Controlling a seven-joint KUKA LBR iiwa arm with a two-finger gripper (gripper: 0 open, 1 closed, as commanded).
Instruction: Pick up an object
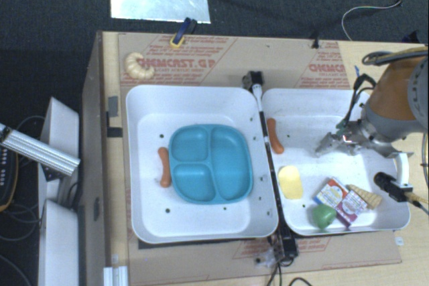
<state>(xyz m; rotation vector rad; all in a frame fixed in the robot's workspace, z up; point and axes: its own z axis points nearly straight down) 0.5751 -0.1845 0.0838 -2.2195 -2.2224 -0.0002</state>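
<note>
The gripper (333, 142) hangs low over the right bin (301, 107), near its far side; whether it is open or grasping anything cannot be told. Below it lie a yellow block (290, 181), green ball (323, 216), carton (330, 193) and cone (365, 196).

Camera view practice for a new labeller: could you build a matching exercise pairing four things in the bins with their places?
Things:
1. blue plastic divided tray
2. pale yellow rounded block
3. green round ball
4. orange sausage beside the tray

Places:
A. right bin, near its front edge
B. left bin, left of the tray
C. left bin, middle
D. right bin, near the divider

Pairs: 1-C, 2-D, 3-A, 4-B
</note>
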